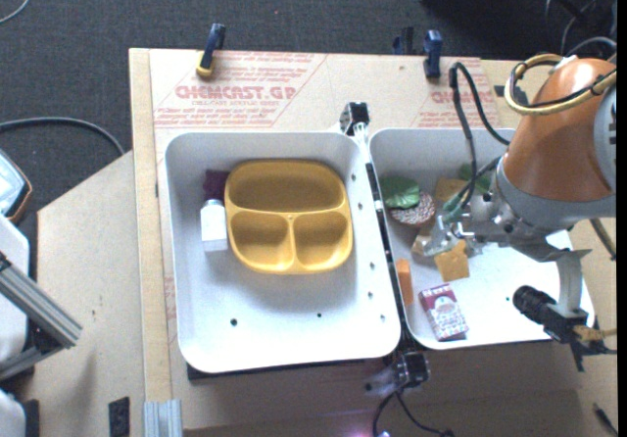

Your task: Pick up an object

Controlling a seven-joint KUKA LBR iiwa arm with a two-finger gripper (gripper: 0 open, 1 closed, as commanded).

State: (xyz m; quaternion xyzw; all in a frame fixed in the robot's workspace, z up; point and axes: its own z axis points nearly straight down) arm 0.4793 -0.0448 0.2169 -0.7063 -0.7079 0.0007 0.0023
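Observation:
My gripper (453, 229) is low in the right bin (495, 325), in the middle of a cluster of small objects. Just below it lies a tan-orange block (453, 263), and a pale lump (428, 246) sits against its left side. A green item (400, 195) and a brown round piece (414, 214) lie to its upper left. A red box (443, 312) lies near the bin's front, and an orange stick (404, 280) rests along the left wall. The arm's grey wrist and orange band hide the bin's right part.
The left bin (178, 264) holds a yellow divided tray (288, 215), a white bottle (213, 225) and a dark purple object (216, 180) behind the bottle. Clamps stand at the bench's far edge. A black cylinder (541, 308) on the arm overhangs the right bin's front.

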